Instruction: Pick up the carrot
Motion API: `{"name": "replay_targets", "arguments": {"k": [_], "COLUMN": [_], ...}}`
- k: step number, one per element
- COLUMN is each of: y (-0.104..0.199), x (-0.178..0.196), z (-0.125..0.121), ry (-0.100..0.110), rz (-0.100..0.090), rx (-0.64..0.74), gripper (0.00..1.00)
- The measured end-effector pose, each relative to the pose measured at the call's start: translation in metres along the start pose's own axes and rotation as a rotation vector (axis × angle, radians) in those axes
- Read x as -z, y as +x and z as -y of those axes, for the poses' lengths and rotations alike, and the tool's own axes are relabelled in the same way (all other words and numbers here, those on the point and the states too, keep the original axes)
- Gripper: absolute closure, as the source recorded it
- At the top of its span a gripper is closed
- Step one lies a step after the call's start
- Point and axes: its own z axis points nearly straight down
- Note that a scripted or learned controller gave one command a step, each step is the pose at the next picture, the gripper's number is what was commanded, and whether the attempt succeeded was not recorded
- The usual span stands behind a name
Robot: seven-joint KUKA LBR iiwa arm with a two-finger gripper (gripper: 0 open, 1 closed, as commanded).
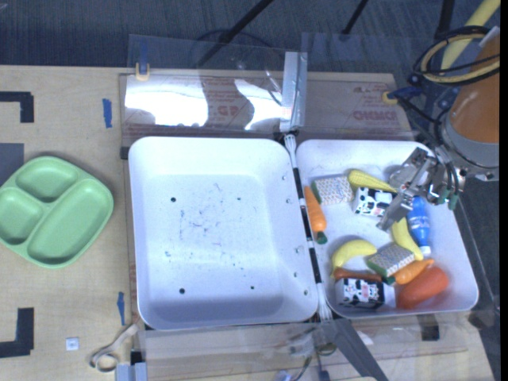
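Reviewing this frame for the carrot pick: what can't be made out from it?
- Gripper: too blurred and small to read how it is set.
- Carrot: lies against the right bin's left wall; whether the wall blocks a grasp is unclear.
- Cow-print item: partly covered by neighbours, identity unclear.
- Arm's upper part: cut off by the edge.

Both bins: left bin [210, 213] and right bin [468, 280] smooth white plastic, faint sheen; left one scuffed with bluish marks. Bench [63, 101] pale wood-look, matt. Divided plate [54, 210] green plastic, soft gloss. Clear sheet [206, 82] behind bins glossy, glare-streaked. Carrot [315, 213] smooth orange plastic-looking, green tip. Bananas [353, 252] glossy yellow. Sponge-like block [333, 189] rough, speckled. Gripper [405, 193] bare grey metal, dull shine.
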Motion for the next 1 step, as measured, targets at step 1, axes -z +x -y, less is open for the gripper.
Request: {"name": "replay_targets", "arguments": {"k": [1], "y": [0.0388], "x": [-0.0321], "z": [0.0313], "ry": [0.0], "rz": [0.0], "rx": [0.034], "gripper": [0.0]}}
